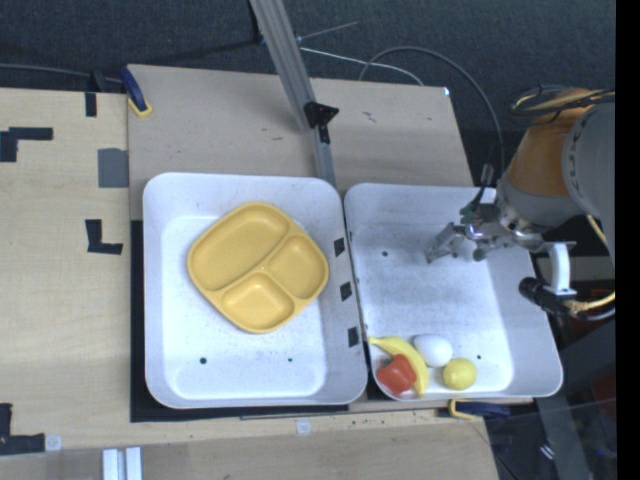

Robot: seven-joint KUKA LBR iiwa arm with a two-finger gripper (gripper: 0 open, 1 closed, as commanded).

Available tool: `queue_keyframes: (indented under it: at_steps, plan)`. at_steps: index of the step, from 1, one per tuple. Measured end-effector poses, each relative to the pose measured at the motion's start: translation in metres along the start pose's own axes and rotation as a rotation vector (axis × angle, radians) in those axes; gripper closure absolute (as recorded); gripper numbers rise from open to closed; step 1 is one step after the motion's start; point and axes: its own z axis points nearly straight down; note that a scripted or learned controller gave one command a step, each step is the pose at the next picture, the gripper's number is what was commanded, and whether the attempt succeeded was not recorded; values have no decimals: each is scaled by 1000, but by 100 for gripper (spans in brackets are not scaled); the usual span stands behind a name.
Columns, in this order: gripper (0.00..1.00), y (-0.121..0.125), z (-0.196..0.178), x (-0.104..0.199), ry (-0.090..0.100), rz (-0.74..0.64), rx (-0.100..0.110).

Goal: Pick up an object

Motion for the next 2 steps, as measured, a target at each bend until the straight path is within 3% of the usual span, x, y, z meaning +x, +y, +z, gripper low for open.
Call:
queue_keyframes:
  at_steps: [1, 2]
  plan:
    - [0, 0, 20, 1, -2, 0, -6]
    - [100, 0, 9, 2, -1, -1, -5]
